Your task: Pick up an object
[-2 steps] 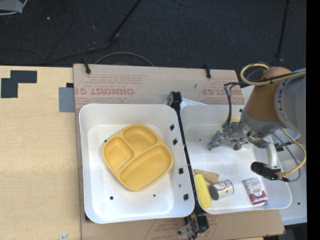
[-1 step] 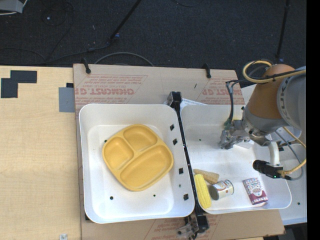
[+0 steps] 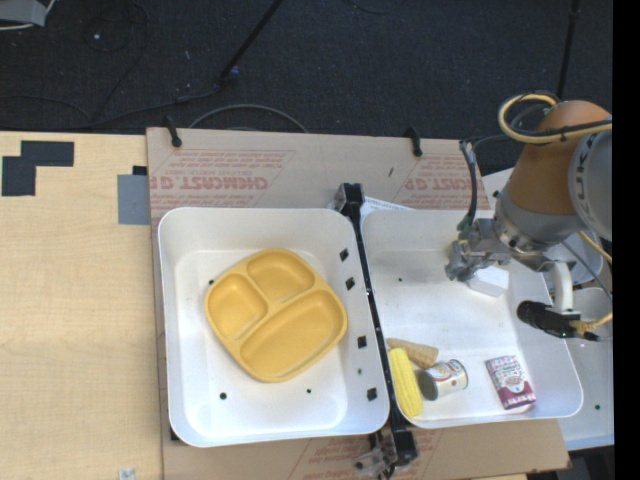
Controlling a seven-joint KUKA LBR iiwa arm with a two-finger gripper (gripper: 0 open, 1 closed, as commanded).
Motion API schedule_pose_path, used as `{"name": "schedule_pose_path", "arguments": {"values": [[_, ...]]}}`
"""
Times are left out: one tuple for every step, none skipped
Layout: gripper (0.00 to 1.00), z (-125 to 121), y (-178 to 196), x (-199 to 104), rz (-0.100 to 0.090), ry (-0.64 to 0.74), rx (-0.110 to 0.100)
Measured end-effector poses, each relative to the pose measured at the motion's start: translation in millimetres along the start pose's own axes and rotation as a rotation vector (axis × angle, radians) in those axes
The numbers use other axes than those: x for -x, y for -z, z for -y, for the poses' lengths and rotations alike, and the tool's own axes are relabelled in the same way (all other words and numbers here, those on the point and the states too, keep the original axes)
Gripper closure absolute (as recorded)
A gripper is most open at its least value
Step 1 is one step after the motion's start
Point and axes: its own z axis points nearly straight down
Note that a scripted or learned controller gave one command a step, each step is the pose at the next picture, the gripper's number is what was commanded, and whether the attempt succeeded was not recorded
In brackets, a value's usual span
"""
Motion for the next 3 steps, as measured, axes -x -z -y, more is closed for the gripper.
{"name": "schedule_pose_path", "arguments": {"values": [[1.0,-4,47,8,0.001,0.0,0.001],[1.0,-5,90,9,0.001,0.0,0.0],[1.0,19,86,-49,-0.002,0.002,-0.007]]}}
